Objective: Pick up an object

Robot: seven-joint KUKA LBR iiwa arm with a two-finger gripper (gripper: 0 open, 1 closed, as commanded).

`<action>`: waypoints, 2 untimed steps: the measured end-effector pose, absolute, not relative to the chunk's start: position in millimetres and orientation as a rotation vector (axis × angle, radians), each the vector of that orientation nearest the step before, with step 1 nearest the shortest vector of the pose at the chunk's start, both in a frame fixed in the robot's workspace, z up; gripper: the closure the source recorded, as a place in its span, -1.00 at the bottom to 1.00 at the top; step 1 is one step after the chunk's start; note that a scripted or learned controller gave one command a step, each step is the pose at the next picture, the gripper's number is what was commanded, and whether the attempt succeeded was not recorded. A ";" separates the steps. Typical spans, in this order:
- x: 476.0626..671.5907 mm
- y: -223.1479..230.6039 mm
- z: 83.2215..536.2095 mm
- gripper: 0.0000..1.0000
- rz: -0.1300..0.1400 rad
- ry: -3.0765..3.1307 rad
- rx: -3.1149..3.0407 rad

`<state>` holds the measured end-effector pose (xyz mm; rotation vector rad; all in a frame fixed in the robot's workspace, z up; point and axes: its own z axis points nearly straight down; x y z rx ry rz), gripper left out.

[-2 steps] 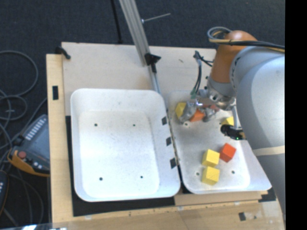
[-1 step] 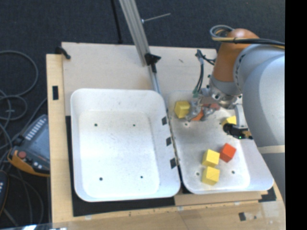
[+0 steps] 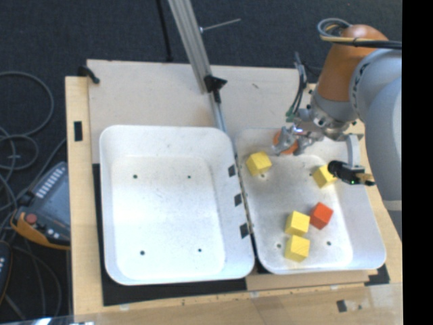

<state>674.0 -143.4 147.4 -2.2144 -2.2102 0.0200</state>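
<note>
My gripper (image 3: 292,141) hangs over the far left part of the right bin (image 3: 365,239), below the grey arm with its orange band. A small orange object (image 3: 279,139) shows right at the gripper's tip, partly hidden by it. I cannot tell whether it is held or lying in the bin. A yellow cube (image 3: 258,163) lies just left of and nearer than the gripper. Another yellow cube (image 3: 323,176) sits to its right. Toward the front lie two more yellow cubes (image 3: 297,222) (image 3: 297,248) and an orange-red cube (image 3: 322,215).
The left bin (image 3: 115,181) stands beside the right one, with black clips along the shared edge. A slanted aluminium post (image 3: 193,39) rises behind the bins. A black part (image 3: 344,171) of the arm reaches over the right bin near the right-hand yellow cube.
</note>
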 end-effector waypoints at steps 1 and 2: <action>676.1 -122.2 125.0 1.00 0.018 -2.212 -2.224; 677.8 -118.5 119.6 1.00 0.015 -2.218 -2.225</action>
